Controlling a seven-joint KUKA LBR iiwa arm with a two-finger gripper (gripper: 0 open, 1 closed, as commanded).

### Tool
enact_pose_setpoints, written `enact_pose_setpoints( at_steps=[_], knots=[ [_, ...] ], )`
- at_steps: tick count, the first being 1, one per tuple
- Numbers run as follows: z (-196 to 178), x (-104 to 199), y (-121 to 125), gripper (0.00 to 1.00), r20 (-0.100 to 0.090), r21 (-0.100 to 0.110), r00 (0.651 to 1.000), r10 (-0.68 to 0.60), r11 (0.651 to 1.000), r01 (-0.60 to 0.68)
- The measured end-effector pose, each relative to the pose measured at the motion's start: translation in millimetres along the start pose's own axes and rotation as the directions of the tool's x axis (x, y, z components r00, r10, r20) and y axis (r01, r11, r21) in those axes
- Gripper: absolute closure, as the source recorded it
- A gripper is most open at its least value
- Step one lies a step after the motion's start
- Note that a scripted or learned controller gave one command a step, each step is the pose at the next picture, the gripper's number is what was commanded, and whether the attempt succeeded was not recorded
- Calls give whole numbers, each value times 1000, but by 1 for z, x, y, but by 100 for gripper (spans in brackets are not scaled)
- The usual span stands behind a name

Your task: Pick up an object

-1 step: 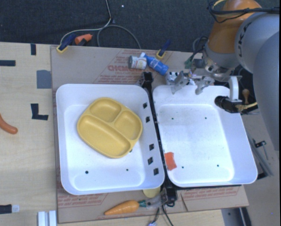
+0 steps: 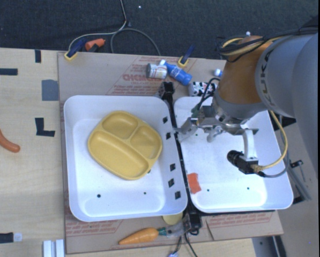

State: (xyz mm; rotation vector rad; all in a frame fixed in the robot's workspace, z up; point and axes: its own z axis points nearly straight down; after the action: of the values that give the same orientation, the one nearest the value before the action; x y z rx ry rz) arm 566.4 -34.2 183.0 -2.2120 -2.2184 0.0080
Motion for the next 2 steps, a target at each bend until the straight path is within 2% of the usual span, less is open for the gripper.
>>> enact_pose_setpoints(
  at_steps=[1,2],
  knots=[
    [37,-98,39,0,6,-10,1000,7,1000,-7],
    [100,-66,6,0,6,-14,1000,2,1000,-2]
  ],
)
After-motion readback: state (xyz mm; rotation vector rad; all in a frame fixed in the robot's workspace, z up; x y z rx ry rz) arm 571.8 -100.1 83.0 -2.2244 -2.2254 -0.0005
